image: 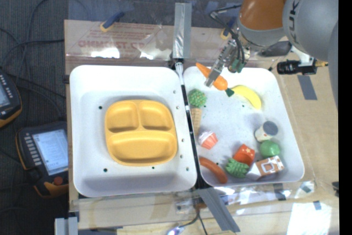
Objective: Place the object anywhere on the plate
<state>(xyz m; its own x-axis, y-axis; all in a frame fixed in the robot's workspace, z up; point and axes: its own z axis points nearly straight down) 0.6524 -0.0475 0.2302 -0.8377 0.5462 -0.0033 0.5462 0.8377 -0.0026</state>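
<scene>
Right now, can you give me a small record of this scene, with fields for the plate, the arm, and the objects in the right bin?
plate: yellow plastic plate with three compartments, in the left white bin, nothing on it
gripper: over the right white bin's far left corner, at the orange toy carrot
other objects: yellow toy banana, green toy broccoli, red toy pepper
task state: not yet done
</scene>
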